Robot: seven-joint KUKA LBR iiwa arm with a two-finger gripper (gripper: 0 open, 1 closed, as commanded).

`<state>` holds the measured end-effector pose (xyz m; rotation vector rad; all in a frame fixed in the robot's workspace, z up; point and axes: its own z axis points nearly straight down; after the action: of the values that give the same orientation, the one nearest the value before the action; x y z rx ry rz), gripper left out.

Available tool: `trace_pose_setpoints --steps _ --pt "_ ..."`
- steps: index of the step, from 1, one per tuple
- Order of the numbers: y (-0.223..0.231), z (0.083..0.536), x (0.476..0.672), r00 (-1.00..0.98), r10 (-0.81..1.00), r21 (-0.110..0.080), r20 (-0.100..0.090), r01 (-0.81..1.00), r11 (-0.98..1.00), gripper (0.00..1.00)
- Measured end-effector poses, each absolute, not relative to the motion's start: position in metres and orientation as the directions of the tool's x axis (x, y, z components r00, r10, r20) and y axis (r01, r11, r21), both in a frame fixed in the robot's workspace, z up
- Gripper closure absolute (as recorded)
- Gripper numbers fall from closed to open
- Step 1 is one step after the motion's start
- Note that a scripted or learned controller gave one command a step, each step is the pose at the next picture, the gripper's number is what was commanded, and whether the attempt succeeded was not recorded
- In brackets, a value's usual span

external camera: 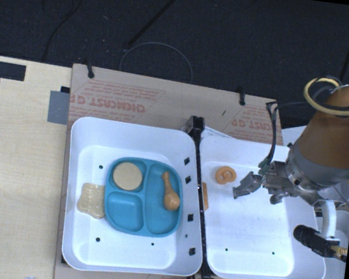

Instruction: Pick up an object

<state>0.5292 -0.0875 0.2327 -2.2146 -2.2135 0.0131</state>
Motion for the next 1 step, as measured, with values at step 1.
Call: trace_pose_setpoints --steps 1 --pt "-0.0878 0.2383 0.5315 -0.001 1.000 -0.001 0.000 1.000 0.001 0.00"
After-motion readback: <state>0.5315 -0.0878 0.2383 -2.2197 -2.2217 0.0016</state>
